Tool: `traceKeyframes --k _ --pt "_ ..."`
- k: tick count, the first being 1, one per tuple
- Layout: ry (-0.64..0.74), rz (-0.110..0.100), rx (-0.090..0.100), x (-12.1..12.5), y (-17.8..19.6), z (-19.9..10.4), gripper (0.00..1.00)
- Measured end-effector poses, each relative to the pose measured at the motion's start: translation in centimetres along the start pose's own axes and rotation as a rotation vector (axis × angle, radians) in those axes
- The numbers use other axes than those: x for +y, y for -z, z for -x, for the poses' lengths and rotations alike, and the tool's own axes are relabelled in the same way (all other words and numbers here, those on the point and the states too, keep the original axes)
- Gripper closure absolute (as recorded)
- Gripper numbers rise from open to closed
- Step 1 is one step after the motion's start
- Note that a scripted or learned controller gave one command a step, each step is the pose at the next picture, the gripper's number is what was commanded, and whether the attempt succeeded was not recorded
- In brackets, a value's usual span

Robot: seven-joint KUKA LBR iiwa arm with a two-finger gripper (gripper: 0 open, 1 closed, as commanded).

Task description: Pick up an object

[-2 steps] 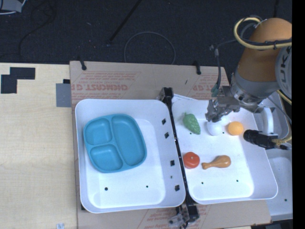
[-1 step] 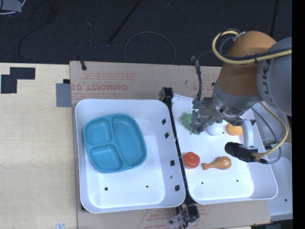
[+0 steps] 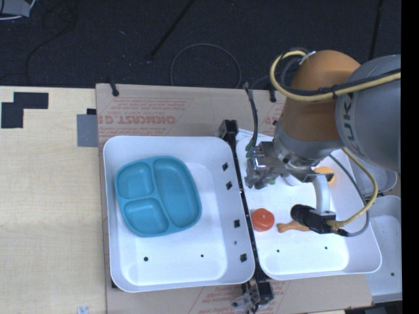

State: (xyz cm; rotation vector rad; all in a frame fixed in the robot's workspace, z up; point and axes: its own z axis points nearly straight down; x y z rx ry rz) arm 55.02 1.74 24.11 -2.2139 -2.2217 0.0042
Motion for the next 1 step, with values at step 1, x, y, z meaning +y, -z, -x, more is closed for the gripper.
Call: traceKeyframes --k 1 --pt "0.000 0.000 -0.001 -0.66 -1.11 -4.45 1.00"
